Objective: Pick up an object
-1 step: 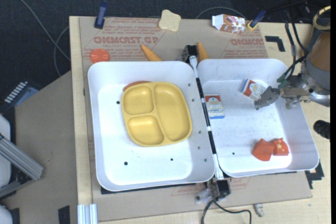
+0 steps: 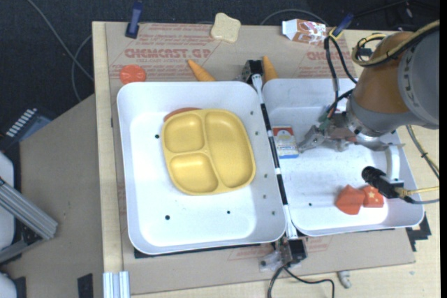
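The right bin (image 2: 314,216) holds a small red and white box (image 2: 283,141) against its left wall and an orange-red chunky object (image 2: 359,199) near its front right. My gripper (image 2: 308,142) reaches in from the right and hangs low over the middle of that bin. Its tip is just right of the small box and well behind the orange-red object. Nothing shows held in it. In the left bin (image 2: 143,171) lies a yellow divided plate (image 2: 207,150), with a bit of something red (image 2: 183,111) peeking out at its far edge.
Outside the bins, on the brown board behind them, lie a toy bread slice (image 2: 225,26), a blue clip (image 2: 133,19), an orange disc (image 2: 131,73), an orange carrot-like piece (image 2: 200,71), another orange piece (image 2: 269,68) and a small printed carton (image 2: 304,30).
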`<state>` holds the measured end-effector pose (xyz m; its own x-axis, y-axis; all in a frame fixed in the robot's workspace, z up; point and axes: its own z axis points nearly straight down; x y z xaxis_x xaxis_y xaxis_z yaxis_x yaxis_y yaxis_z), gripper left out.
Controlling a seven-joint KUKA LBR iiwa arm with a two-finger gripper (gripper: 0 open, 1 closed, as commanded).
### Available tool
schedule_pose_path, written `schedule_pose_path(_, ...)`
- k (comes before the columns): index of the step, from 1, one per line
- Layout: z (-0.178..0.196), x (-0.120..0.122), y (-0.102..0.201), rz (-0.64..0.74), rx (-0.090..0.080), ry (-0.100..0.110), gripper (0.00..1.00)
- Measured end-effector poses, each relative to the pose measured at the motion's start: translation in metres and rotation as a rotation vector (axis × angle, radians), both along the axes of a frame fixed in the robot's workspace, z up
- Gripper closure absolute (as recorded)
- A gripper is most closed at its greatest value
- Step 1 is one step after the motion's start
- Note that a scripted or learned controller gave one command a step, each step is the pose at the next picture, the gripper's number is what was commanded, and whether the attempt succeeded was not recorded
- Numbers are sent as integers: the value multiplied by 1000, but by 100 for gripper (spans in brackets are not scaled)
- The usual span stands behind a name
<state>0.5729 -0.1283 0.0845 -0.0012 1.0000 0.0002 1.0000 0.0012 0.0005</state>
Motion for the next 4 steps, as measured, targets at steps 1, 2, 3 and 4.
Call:
schedule_pose_path(1,33,19,-57,-2,-2,-2,0)
schedule_pose_path(2,5,57,-34,0,-5,-8,0)
schedule_pose_path(3,5,97,-23,0,-6,-10,0)
schedule_pose_path(4,17,98,-24,2,-9,-15,100)
